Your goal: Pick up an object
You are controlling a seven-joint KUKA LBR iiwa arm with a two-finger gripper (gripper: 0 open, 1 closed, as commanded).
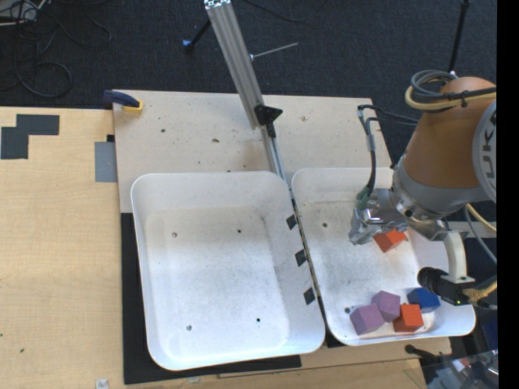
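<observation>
The arm point(450, 148) is cut off at the right edge and covers part of the right bin point(340, 217). The gripper point(366, 227) partly hides an orange block point(392, 239). A blue block point(425, 299) sits half behind a black fitting point(442, 284).
</observation>
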